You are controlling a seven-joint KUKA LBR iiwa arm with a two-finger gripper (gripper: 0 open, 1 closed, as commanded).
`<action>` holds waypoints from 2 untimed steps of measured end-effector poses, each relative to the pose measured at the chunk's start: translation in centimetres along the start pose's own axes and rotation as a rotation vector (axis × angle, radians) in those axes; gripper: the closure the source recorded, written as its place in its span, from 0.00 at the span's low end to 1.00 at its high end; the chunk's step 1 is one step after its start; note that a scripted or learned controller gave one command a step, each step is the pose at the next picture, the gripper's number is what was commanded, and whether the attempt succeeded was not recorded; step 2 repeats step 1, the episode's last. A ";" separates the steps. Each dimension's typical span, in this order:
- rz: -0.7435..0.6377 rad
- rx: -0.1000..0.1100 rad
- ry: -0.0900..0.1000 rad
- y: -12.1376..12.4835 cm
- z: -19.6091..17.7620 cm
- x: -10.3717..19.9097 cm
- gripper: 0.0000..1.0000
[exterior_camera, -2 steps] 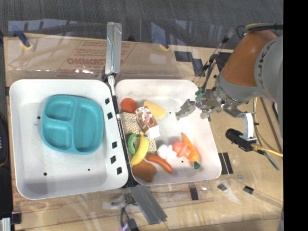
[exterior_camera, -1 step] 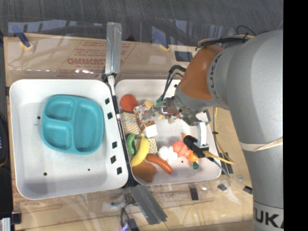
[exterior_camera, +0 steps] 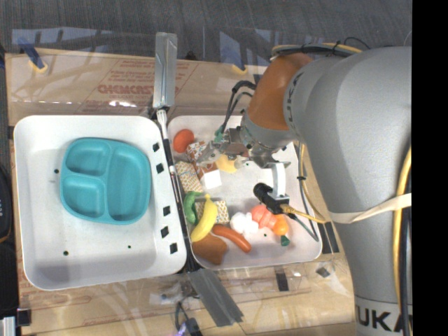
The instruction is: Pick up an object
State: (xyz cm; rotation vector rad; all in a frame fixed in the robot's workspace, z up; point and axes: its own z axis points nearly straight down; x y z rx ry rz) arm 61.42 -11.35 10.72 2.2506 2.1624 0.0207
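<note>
Fingers [exterior_camera: 222, 145] of mine hang low over the far end of the right bin [exterior_camera: 308, 247]; whether they are apart or together I cannot tell. Just beneath them lie a yellow piece [exterior_camera: 226, 163] and a white block [exterior_camera: 211, 180], with a red ball [exterior_camera: 183, 141] beside. Farther off sit a banana [exterior_camera: 204, 219] and the teal tray [exterior_camera: 106, 179] in the left bin [exterior_camera: 35, 257]. Nothing looks lifted yet; I judge the pick unfinished.

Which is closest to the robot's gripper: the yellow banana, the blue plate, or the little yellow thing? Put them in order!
Gripper works in the right bin.
1. Small yellow thing, right beside it.
2. Banana, lower in that bin.
3. Blue plate, over in the left bin.
</note>
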 end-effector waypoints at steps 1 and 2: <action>-0.005 -0.011 0.007 0.4 -1.5 0.3 1.00; -0.005 -0.011 0.007 0.4 -1.5 0.3 1.00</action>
